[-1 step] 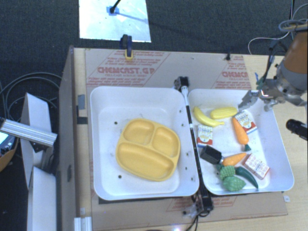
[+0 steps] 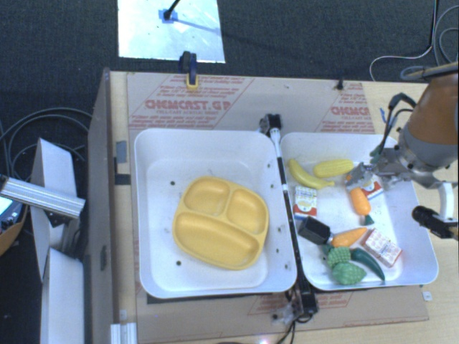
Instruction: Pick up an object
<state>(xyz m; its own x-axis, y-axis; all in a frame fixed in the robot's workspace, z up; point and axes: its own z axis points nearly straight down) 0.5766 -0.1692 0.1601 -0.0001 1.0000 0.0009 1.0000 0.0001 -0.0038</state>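
Two white bins sit side by side on the tabletop (image 2: 215,95) in the camera view. The left bin (image 2: 154,192) carries a yellow divided tray (image 2: 221,221); the right bin (image 2: 423,260) carries the loose toys, and any of them would serve the task.

The arm (image 2: 434,124) comes in from the right, and its claw (image 2: 362,174) hangs low over the upper part of the right bin. Whether it is spread or closed I cannot tell at this size, and nothing can be made out in its grip.

Nearest to it, by my reading, are three things. An orange carrot-like piece (image 2: 360,201) lies just below the tip, its long axis running up and down the picture. A yellow corn cob (image 2: 333,168) lies just to the tip's left, lying across. A small red and white carton (image 2: 371,189) sits against the carrot piece, partly hidden.

A banana (image 2: 307,176), a black block (image 2: 313,230), a green pepper (image 2: 367,264) and a striped box (image 2: 381,248) lie further away, towards the bin's lower half.
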